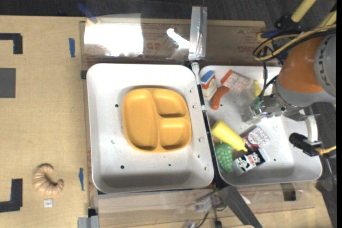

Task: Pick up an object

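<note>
The right bin (283, 165) holds several small items. A small carton (207, 83), a red sausage (218, 97) and an orange-and-white packet (235, 81) lie at its back left. A yellow corn-like piece (228, 135), a green lump (224, 156), a black-and-white box (251, 160) and a pink-and-white packet (259, 136) lie at the front left. My gripper (262, 108) hangs low over the middle of this bin, just behind the pink-and-white packet and right of the sausage. Nothing shows clearly in its grasp.
The left bin (101, 115) holds a yellow divided plate (156, 117). A croissant toy (48, 179) lies on the bench at the front left. A clear wall (139, 34) and a metal post (197, 32) stand behind the bins. Cables (278, 40) hang at the back right.
</note>
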Motion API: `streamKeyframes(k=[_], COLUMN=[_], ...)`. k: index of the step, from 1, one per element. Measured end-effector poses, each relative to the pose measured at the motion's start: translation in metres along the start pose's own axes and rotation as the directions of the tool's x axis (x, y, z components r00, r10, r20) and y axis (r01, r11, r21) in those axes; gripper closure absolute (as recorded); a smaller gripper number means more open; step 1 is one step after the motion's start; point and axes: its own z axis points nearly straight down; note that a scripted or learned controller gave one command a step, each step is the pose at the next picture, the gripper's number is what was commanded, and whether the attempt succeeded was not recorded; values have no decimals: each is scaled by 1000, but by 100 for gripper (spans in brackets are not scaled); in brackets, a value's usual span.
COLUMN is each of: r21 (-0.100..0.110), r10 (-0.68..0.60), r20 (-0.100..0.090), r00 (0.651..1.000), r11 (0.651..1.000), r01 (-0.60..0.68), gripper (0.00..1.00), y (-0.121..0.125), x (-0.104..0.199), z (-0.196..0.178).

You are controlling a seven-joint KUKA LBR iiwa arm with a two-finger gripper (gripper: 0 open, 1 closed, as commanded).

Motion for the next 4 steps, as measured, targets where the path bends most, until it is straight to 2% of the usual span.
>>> streamKeyframes(k=[1, 2, 3, 4], r21=[1, 0, 3, -5], r10=[-153, -329, -325, -509], r20=[-1, -5, -4, 3], r00=[988, 944, 946, 861], r11=[988, 944, 946, 861], r01=[153, 329, 325, 509], gripper=[100, 100, 0, 0], y=[-8, -25, -27, 25], x=[-31, 54, 51, 43], z=[-5, -60, -59, 0])
